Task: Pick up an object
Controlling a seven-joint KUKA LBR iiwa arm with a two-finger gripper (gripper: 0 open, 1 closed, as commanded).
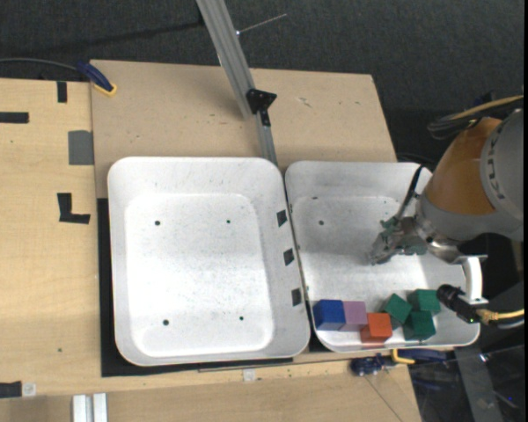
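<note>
Six blocks (376, 316) below the claw (385, 246)

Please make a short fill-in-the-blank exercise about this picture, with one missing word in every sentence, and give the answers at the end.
1. The blocks lie in the ____ bin in the camera view.
2. Between the blue block and the orange block sits a ____ block.
3. The claw hangs over the same bin as the blocks, nearer its ____ wall than they are.
4. The number of green blocks is ____.

Answers: right; purple; far; three
</note>
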